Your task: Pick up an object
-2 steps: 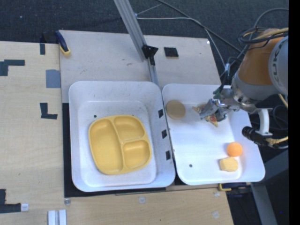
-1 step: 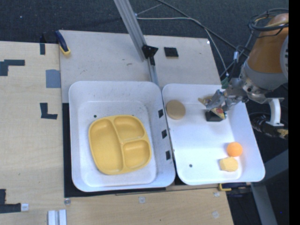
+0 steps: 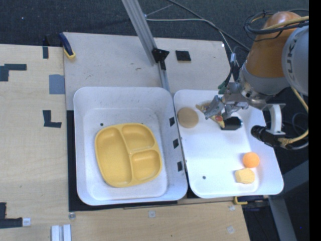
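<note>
The gripper (image 3: pixel 219 115) is hanging over the far part of the right bin (image 3: pixel 215 154); whether its jaws are open or closed cannot be told here. A tan round disc (image 3: pixel 188 117) is lying just left of the jaws. An orange ball (image 3: pixel 251 159) and a yellow block (image 3: pixel 245 175) are sitting well nearer the camera, to the jaws' right. A yellow divided tray (image 3: pixel 128 153) is resting in the left bin (image 3: pixel 85 134).

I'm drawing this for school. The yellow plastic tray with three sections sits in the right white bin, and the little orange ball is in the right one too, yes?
Not quite. The camera view shows the yellow plastic tray with three sections in the left white bin. The little orange ball is in the right white bin, as you said.
</note>
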Controlling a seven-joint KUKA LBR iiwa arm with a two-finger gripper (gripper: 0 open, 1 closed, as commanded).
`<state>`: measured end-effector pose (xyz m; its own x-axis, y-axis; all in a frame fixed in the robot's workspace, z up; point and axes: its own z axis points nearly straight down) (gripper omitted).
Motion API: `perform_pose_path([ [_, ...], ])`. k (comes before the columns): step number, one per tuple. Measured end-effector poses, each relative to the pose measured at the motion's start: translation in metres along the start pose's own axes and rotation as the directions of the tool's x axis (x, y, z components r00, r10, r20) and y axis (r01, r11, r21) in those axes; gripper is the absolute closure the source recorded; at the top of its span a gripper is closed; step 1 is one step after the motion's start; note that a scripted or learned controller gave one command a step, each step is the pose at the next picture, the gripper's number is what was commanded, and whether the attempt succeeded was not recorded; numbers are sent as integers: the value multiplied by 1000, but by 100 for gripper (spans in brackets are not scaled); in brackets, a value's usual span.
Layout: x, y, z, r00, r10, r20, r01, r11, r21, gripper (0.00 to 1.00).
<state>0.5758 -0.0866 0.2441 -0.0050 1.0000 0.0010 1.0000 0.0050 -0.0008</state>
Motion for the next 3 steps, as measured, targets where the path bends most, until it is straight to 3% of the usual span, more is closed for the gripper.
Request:
perform_pose_path([
  [3, 166, -28, 5, 1000, -2, 0, 2, 1000, 1, 100],
])
